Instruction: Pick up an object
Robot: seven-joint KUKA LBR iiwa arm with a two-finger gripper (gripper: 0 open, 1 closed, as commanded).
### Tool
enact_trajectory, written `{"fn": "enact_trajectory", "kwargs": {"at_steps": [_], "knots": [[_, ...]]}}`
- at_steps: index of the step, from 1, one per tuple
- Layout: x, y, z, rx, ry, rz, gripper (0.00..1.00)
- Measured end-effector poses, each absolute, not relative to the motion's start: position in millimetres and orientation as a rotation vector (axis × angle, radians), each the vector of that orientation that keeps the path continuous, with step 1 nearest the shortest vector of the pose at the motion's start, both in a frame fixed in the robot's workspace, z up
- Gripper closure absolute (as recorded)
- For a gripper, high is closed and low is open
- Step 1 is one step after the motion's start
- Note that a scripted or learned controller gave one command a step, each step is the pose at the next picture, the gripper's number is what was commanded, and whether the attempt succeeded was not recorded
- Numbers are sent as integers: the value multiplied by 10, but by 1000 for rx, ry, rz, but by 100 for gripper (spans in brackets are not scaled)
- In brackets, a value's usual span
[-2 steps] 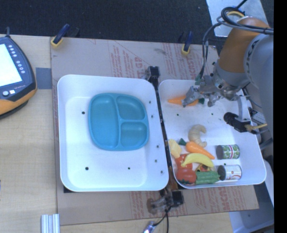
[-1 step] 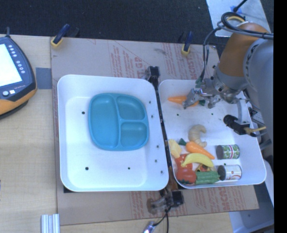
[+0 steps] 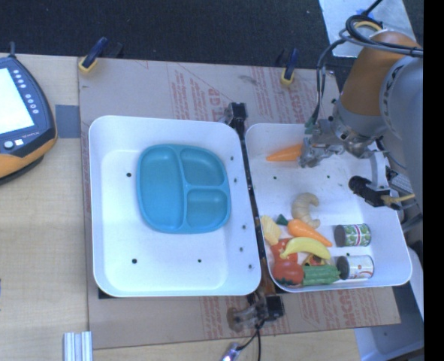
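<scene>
The claw is low in the upper part of the right bin, right at the fat end of an orange carrot. The carrot lies flat, its point aimed at the wall between the two bins. The claw touches it or nearly so, but I can't tell if the claw is apart or together (it is a small dark blur from up here).

The carrot looks like a toy: smooth, hard plastic, light, shaped like a cone. It may slip out if pinched near the thin tip. I think the best place to grab is across the thick end, where the sides are more even.

Lower in that bin is a heap of other toy food: a pale curled piece, a second carrot, a yellow banana, something red and something green, all shiny and round. Two little cans lie on their sides near them and would roll easily.

The left bin holds a blue plate with three dips in it, smooth and stiff. Both bins sit on brown cardboard on the wooden counter.
</scene>
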State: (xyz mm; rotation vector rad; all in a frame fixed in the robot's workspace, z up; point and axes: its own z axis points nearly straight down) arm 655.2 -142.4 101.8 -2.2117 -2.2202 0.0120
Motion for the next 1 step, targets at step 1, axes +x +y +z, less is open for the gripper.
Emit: {"fn": "enact_trajectory", "kwargs": {"at_steps": [1], "knots": [[6554, -1424, 1020, -2212, -2221, 12, 0]]}}
